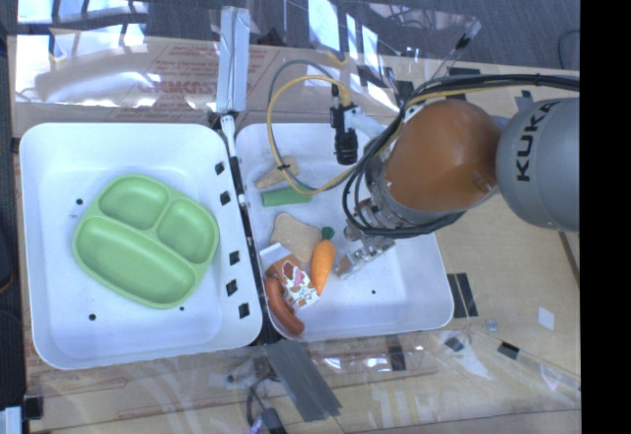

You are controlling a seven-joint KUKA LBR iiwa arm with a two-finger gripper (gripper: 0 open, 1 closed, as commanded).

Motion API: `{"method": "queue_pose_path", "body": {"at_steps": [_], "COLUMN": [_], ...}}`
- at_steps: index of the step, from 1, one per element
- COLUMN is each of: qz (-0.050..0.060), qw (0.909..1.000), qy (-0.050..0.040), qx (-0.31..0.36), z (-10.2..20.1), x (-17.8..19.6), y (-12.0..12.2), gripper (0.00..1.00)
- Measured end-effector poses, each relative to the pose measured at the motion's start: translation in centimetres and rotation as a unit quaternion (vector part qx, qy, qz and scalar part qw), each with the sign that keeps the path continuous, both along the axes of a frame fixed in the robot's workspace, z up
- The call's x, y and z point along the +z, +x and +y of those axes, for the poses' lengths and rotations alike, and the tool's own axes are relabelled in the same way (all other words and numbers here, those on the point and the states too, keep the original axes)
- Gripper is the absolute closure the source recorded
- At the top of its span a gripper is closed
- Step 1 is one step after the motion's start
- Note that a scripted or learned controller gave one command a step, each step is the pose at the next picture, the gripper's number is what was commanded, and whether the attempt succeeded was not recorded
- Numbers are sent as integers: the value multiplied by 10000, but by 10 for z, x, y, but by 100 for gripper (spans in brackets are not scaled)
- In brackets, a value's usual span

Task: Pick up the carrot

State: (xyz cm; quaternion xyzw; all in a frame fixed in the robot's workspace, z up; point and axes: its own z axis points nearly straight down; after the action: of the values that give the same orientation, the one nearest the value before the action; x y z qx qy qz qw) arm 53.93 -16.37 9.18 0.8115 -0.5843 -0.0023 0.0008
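While my jaws (357, 256) hover just right of the carrot (321, 265) in the right bin (414, 296), I cannot tell their spread (too blurred).

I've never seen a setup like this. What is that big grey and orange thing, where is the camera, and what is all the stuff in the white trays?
That is a robot arm, reaching in from the right. The one camera looks down at a slant from above the bench. Two shallow white bins sit side by side. The left bin holds a green divided plate. The right bin holds toy food: a carrot, a sausage and a few other pieces. The arm's gripper hangs just right of the carrot, which lies in the bin, not held.
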Motion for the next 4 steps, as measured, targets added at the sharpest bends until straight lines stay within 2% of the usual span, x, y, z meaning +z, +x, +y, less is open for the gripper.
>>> {"method": "queue_pose_path", "body": {"at_steps": [1,2,3,4], "qz": [-54,-19,-17,-10], "qw": [9998,9913,9994,9960], "qy": [-4,-1,4,-1], "qx": [-191,-1318,346,-894], "z": [46,78,9,37], "x": [90,100,75,105], "y": [25,28,29,11], "gripper": [100,100,100,100]}}
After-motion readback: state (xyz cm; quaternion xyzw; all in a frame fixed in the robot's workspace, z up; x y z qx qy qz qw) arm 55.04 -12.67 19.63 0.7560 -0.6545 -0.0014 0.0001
